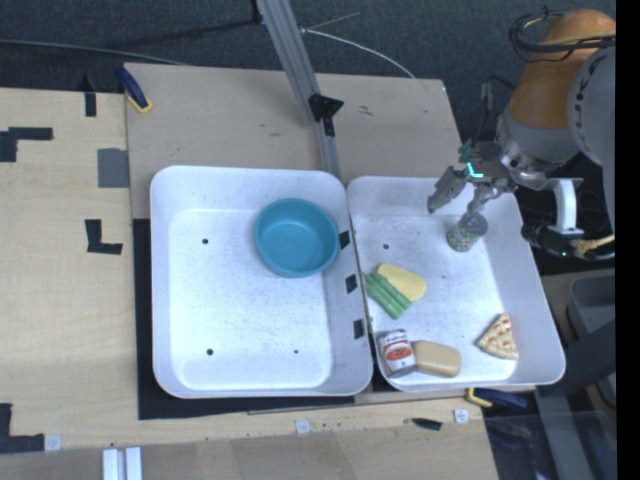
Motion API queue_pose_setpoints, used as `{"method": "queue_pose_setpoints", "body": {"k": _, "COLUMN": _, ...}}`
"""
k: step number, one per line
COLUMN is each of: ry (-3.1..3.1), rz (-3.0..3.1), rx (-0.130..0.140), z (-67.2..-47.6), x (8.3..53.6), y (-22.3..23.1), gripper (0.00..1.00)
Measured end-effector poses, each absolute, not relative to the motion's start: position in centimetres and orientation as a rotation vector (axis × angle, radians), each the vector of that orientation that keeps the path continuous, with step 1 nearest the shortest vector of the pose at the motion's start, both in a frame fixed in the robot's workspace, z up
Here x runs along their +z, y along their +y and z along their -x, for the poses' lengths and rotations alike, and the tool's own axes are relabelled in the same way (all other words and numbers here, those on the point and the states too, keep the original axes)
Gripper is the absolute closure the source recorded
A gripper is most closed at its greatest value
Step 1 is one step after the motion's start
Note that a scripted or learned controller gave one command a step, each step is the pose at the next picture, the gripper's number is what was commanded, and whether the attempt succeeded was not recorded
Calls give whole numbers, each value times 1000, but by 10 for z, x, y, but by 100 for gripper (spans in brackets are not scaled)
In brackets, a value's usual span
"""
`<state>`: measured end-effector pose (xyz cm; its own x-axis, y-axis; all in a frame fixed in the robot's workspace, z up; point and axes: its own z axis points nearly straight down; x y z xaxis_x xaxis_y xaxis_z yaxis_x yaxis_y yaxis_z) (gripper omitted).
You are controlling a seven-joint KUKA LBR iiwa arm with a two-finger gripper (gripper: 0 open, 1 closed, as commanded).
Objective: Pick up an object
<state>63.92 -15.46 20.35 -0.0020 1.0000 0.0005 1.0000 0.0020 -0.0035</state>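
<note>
My gripper [453, 212] hangs over the far part of the right bin [530, 298], its two fingers spread open with nothing between them. A small grey-green round object [463, 235] lies on the bin floor just under the right fingertip; whether they touch I cannot tell. Nearer the front lie a yellow and green corn-like piece [396, 286], a small red can [395, 351], a tan bread-like lump [437, 358] and a pizza slice [498, 336]. A blue bowl [296, 236] sits in the left bin [200, 298], near its far right corner.
A grey metal pole [297, 63] slants down to the wall shared by the two bins. The arm's orange band [560, 78] and cables sit at the upper right. Black tape marks [95, 233] dot the wooden bench on the left.
</note>
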Motion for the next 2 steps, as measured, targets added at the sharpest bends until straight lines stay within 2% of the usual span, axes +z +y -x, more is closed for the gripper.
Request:
{"method": "queue_pose_setpoints", "body": {"k": 1, "ry": -2223, "rz": 2218, "rx": 2, "z": -640, "x": 204, "y": -155, "gripper": 0}}
{"method": "queue_pose_setpoints", "body": {"k": 2, "ry": -2221, "rz": 2216, "rx": 7, "z": -636, "x": 157, "y": -147, "gripper": 0}}
